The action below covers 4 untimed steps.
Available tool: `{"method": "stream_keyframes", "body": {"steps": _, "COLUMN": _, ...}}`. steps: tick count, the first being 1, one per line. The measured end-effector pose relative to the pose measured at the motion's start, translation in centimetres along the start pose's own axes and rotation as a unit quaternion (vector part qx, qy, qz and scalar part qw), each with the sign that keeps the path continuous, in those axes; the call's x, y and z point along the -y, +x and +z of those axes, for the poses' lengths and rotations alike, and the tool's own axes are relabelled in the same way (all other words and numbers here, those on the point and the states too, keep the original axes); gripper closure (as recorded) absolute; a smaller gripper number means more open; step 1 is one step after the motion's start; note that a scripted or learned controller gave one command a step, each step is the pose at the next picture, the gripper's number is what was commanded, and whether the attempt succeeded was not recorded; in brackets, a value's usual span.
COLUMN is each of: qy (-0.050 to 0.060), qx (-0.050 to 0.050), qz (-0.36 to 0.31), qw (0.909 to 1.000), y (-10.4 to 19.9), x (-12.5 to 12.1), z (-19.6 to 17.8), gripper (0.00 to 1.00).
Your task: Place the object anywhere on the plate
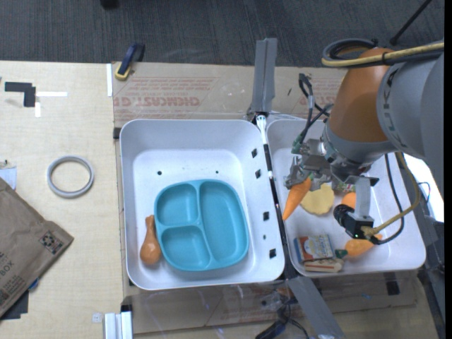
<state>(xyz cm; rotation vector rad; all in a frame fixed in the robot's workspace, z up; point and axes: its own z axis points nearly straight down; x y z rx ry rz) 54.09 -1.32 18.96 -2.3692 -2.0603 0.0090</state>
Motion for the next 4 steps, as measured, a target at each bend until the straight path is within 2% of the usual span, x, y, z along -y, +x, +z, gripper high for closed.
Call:
{"method": "stream_keyframes", "body": {"steps": 1, "qy": 0.0, "qx": -0.001, "qz": -0.117, "qw": 0.9931, "y": 7.1, "x": 6.7, "z": 0.0, "gripper": 1.0}}
{"method": "stream_keyframes", "body": {"steps": 2, "qy": 0.0, "qx": 0.001, "qz": 0.083, "qw": 0.9965, "y": 11.6, "x": -0.5, "z": -5.3, "gripper": 1.0}}
{"method": "stream_keyframes", "body": {"steps": 3, "qy": 0.001, "qx": 0.0, "qz": -0.033, "qw": 0.9994, "y": 11.1, "x": 4.1, "z": -2.6, "gripper": 1.0}}
{"method": "stream_keyframes", "body": {"steps": 4, "qy": 0.001, "qx": 0.0, "qz": -0.033, "qw": 0.9995, "y": 11.1, "x": 4.1, "z": -2.6, "gripper": 0.0}}
